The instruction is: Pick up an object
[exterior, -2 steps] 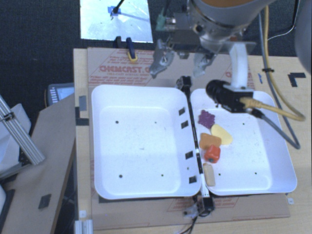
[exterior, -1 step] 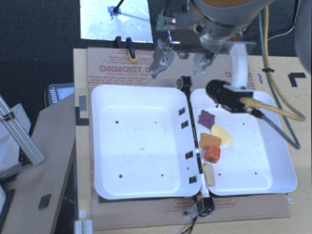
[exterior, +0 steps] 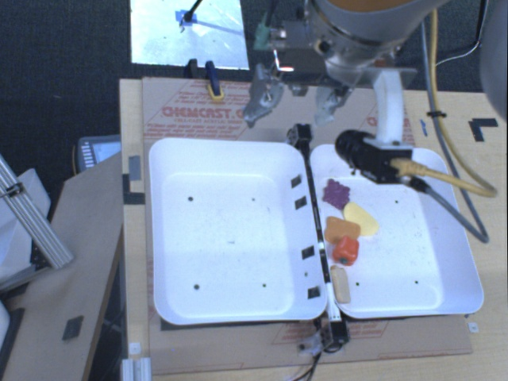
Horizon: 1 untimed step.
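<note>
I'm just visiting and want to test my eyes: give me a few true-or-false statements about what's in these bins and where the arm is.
1. The small objects lie in the right bin. True.
2. A purple piece sits among them. True.
3. The fingers hold the red piece. False: they are open and hold nothing, up above the bins' far edge; the red piece lies in the bin.
4. The objects are spread across the right bin's middle. False: they cluster along its left wall, by the divider.
5. A yellow piece touches the orange piece. True.

Fingers (exterior: pixel 257 105) apart, nothing between
</note>
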{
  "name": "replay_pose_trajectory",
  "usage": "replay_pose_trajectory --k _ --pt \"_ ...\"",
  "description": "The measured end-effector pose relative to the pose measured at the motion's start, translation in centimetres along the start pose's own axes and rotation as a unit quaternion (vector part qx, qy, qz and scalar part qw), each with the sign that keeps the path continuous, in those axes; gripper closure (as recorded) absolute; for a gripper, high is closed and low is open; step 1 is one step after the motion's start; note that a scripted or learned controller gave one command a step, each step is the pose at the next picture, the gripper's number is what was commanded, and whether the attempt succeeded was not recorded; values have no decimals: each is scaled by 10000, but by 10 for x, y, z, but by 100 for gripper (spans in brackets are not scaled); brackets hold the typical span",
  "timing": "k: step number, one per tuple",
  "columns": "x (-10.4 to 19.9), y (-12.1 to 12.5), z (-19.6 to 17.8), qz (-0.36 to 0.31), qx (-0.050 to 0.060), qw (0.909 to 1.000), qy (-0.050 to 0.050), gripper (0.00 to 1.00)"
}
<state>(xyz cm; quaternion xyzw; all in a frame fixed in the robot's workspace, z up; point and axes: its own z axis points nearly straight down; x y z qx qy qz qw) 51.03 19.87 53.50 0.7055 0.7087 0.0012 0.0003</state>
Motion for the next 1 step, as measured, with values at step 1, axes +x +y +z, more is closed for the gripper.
replay_pose_trajectory --k 1 --pt "0 0 0 0 0 10000 0 0"
